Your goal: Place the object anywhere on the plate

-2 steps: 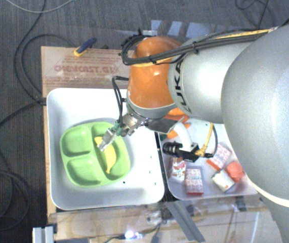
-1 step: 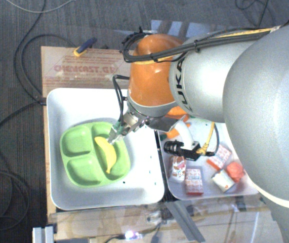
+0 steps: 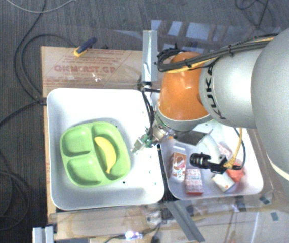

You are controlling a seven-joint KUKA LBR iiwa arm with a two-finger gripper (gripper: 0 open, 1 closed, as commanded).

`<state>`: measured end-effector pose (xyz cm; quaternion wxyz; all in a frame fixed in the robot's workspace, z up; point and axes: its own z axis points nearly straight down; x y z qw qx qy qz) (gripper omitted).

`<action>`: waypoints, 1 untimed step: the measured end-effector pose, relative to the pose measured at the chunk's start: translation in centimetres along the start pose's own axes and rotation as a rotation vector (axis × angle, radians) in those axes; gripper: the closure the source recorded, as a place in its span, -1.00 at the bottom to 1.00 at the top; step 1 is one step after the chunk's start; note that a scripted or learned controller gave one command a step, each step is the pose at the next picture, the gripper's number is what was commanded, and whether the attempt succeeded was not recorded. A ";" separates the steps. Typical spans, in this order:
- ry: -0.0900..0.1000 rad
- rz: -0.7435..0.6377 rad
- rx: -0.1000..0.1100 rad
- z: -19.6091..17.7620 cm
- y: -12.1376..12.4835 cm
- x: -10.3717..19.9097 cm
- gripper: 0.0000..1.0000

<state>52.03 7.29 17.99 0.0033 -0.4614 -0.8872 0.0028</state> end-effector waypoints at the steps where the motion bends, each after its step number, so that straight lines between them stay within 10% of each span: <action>1: 0.001 -0.001 -0.001 0.0 0.0 0.0 -1.00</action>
